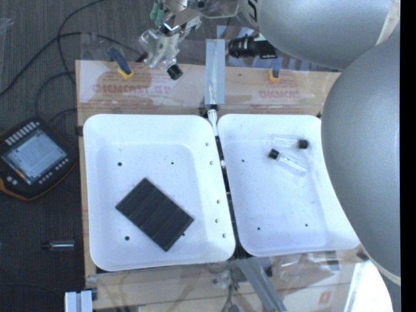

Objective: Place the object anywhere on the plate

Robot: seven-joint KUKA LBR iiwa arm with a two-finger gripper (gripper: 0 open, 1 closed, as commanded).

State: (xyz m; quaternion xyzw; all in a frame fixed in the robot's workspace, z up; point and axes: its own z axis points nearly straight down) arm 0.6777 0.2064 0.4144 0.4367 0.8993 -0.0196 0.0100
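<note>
You should find the clear capped vial (288, 160) near the right bin's (260, 242) back edge light, slick and roll-prone, so grasp mid-barrel; whether the gripper (164, 52) is open cannot be told.

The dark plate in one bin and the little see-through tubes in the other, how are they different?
The plate is dark, flat, ridged and rectangular; the tubes are clear, thin and round with black caps. The plate looks far bigger than the tubes. The plate lies in the left bin; the tubes lie in the right bin. Both rest on white bin floors.
</note>
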